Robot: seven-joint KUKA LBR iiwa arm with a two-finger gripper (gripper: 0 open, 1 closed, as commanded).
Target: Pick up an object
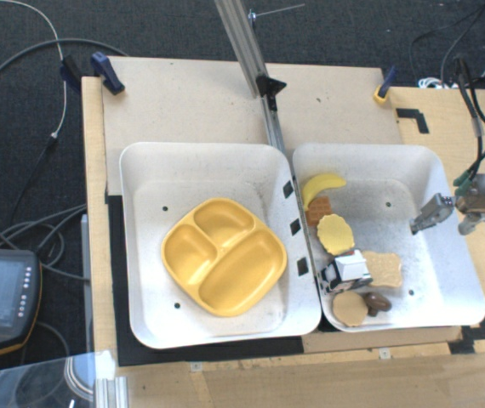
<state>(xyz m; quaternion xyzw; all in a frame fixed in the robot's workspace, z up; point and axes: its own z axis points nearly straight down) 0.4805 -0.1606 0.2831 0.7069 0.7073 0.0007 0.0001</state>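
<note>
At the far left of the worktop (191, 87) lay the left bin (140, 177); in it sat a yellow divided plate (223, 256), three compartments, nothing on it; between the two bins ran a metal rail (241, 36), slanting down from the top of the view.

The right bin (425, 172) carried all the small things, and they were crowded against its left wall, running from top to bottom; a yellow banana (322, 184) lay uppermost, its long axis roughly left to right with a slight curve; just below it a brown piece (318, 208); then a yellow round slice (335, 233); a small white and black block (348, 269) touching a tan slice of toast (385, 268); lowest, a tan round cookie (350, 309) with a dark brown lump (378, 303) beside it.

The hand (434, 211) stood at the bin's right side, over bare white floor, well apart from every object; one grey finger pointed left and down; nothing was between the fingers, but how far they stood open I cannot tell.

So the pile lay to the left of the hand and mostly below it in the view; the toast looked the nearest piece, the banana about level with the hand but farther left; any pick would call for travel leftward across the bin.
</note>
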